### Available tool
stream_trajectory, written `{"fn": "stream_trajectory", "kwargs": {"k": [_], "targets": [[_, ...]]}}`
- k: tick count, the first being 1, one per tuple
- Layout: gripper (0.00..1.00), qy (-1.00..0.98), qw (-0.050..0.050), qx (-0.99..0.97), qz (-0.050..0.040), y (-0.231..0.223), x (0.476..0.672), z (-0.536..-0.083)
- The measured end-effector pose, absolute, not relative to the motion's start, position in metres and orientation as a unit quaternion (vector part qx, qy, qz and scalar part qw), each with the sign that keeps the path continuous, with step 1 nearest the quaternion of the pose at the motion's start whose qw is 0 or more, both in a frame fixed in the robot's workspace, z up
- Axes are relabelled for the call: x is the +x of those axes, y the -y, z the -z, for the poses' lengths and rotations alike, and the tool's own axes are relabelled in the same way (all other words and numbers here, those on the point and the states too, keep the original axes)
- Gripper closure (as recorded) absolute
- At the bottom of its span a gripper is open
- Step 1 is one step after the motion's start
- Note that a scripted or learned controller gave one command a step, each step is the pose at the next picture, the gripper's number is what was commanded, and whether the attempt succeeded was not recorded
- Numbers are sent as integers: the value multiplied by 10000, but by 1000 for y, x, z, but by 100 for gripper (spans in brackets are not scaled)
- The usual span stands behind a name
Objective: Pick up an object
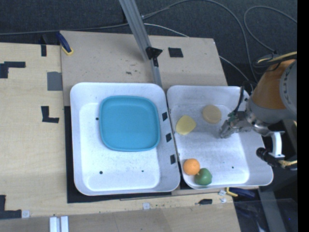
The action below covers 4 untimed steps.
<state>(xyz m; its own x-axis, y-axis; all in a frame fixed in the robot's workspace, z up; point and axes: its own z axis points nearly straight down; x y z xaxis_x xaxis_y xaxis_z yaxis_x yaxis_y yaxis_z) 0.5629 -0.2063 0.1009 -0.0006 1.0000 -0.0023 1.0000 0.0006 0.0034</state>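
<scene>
Beige disc (pixel 211 114) just left of the fingers (pixel 227 131), untouched, finger state unclear

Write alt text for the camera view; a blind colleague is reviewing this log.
A grey robot arm with an orange band reaches in from the right, its gripper low inside the right white bin, near a tan round object. That bin also holds a yellow object, an orange ball and a green ball. The left bin holds a blue square plate.

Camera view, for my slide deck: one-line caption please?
Claw low in the right bin beside a tan disc; blue plate in the left bin.
</scene>
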Motion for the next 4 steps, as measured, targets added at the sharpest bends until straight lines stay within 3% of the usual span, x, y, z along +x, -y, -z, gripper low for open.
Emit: {"fn": "stream_trajectory", "kwargs": {"k": [2,3,4], "targets": [[100,-7073,23,7069,-13,206,568,-224],[100,-7073,-2,7069,0,206,568,-227],[100,-7085,-7,7057,-1,150,558,-218]]}}
